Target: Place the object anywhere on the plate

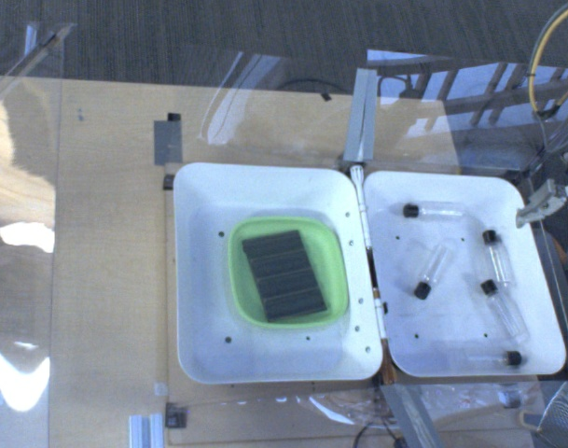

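- Five clear plastic tubes with black caps are seen scattered in the right white bin [531, 343]; the nearest to the plate is the short tilted tube [431, 271].
- The square green plate [332, 250], in the left white bin [195, 343], is largely covered by a dark ribbed block [284, 275], so a round tube could roll off it.
- At the right edge a grey part, perhaps the claw [543, 202], is seen; its state cannot be told.
- The transparent tubes could be easily missed or pushed away.
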{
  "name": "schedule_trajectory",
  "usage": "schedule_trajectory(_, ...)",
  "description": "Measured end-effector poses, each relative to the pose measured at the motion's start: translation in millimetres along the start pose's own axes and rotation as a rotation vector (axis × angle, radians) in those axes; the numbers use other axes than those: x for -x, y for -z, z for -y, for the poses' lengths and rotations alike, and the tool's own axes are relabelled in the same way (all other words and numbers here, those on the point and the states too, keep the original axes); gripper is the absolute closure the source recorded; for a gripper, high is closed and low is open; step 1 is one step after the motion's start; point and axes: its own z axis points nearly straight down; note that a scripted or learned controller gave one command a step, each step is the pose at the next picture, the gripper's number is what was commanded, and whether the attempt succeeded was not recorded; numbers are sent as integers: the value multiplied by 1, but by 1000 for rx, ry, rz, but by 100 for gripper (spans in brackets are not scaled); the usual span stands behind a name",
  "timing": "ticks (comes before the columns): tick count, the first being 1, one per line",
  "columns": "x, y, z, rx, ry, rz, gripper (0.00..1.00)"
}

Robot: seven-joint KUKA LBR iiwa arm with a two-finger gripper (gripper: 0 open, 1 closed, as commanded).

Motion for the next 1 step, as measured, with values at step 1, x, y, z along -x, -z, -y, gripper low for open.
schedule_trajectory(1, 4, 18, 21, 0, 307, 0, 0)
